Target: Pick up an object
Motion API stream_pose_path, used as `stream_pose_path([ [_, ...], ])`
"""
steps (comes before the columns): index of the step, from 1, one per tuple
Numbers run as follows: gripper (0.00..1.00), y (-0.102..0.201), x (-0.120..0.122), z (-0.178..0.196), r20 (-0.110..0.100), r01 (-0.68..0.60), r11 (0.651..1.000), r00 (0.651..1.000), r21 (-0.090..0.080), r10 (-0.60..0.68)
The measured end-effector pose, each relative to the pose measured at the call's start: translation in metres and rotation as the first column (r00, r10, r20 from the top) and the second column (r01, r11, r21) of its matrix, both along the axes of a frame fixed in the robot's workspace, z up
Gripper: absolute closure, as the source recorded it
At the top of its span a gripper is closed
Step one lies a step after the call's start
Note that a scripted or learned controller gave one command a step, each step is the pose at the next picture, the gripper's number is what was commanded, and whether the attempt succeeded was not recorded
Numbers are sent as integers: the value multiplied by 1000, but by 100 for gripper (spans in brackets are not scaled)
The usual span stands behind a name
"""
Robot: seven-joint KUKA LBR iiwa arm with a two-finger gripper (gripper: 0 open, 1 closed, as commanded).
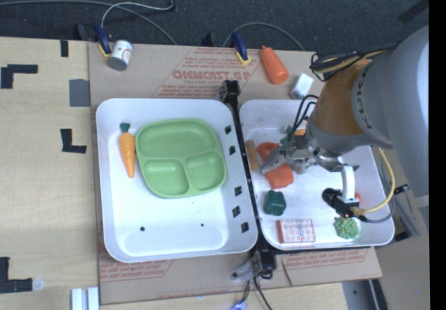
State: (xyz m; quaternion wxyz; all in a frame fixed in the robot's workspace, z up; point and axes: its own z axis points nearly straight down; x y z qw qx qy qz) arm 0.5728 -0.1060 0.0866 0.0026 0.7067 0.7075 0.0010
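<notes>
From my seat, nearest the camera in the right bin (380, 235) lie a pink card (296, 230) and a green broccoli piece (346, 227) at its five o'clock corner. Just above, a dark green block (274, 202). At the bin's centre the gripper (282, 160) hangs over an orange block (280, 177); whether it grips anything I cannot tell. At nine o'clock, the left bin (111, 228) holds a green tray (181, 157) and a carrot (127, 152). Farthest, an orange bottle (274, 65) sits at twelve.
</notes>
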Motion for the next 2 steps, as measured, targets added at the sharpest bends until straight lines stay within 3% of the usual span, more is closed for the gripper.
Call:
stream_pose_path([
  [1,0,8,-17,0,2,1,1000,1000,-1,-1],
  [2,100,9,-18,9,-2,0,1000,1000,0,0],
])
